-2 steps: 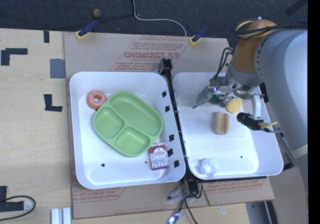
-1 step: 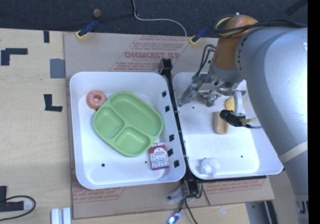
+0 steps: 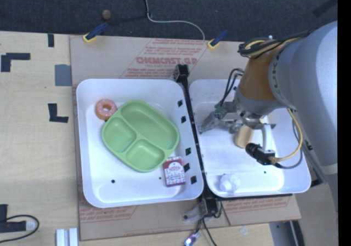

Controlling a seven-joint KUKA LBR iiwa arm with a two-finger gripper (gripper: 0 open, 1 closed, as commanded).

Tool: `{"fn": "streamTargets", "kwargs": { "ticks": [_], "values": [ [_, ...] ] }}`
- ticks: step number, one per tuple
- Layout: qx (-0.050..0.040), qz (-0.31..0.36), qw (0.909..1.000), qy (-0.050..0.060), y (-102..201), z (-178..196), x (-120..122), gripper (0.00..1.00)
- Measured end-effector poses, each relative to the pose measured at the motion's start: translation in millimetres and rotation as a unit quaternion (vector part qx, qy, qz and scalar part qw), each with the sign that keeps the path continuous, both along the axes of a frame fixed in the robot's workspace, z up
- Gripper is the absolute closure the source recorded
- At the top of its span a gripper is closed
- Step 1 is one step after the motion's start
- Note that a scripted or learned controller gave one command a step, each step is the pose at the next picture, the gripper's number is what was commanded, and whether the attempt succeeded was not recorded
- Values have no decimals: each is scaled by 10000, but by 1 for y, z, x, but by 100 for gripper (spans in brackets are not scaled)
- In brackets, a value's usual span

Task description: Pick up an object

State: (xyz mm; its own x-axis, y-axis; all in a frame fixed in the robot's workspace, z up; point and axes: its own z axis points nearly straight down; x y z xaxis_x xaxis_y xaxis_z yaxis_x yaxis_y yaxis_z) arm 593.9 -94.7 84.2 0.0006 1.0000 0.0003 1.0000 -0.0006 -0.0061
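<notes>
1. The desk carries a sheet of brown cardboard, and on it two shallow white bins stand side by side, the left bin and the right bin.
2. The grey arm comes in from the right, its orange band above the wrist, and reaches down over the right bin.
3. The gripper sits low at the right bin's left side, close to the wall shared by the two bins. Its metal fingers point left toward that wall. Whether they are apart or closed cannot be told from this angle, and nothing can be seen between them.
4. A small clear, whitish object lies near the front edge of the right bin. It is apart from the gripper, nearer the camera and a little to the right of it.
5. In the left bin a green divided plate lies in the middle, tilted on the diagonal.
6. A pink-orange doughnut lies just beside the plate's upper left rim.
7. A small red and white packet lies at the plate's lower right corner, near the front of that bin, across the shared wall from the gripper.
8. A yellow cable loops from the wrist over the right bin's right half.
</notes>
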Motion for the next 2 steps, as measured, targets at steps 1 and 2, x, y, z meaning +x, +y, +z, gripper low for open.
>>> {"fn": "streamTargets", "kwargs": {
  "ticks": [1,2],
  "values": [
    [-12,-33,10000,-9,-59,1,-94,0],
    [-3,31,10000,-40,-5,0,-47,0]
  ]
}}
